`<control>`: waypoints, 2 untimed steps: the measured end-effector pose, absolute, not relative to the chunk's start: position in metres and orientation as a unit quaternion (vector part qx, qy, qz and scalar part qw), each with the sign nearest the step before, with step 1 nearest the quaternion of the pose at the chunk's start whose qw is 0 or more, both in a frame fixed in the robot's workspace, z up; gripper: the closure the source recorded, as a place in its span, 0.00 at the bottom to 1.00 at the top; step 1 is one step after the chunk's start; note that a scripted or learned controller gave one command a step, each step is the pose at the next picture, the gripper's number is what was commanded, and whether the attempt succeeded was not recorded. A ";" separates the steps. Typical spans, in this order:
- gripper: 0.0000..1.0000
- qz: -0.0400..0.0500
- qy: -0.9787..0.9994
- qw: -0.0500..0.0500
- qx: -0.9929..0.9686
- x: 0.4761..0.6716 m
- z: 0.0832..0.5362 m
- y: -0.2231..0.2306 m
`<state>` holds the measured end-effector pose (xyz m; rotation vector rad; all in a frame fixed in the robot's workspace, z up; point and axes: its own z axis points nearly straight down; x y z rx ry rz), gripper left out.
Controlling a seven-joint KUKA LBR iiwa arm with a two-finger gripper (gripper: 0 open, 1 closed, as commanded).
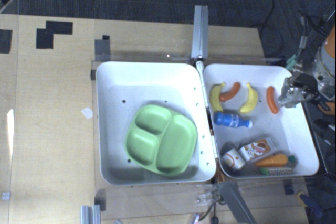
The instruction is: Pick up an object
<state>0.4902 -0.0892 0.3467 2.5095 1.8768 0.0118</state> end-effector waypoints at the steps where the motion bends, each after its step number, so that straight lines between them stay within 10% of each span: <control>1: 1.00 0.001 0.590 0.002 0.807 0.488 0.348 -0.103; 2: 1.00 0.002 0.706 0.003 0.709 0.527 0.437 -0.088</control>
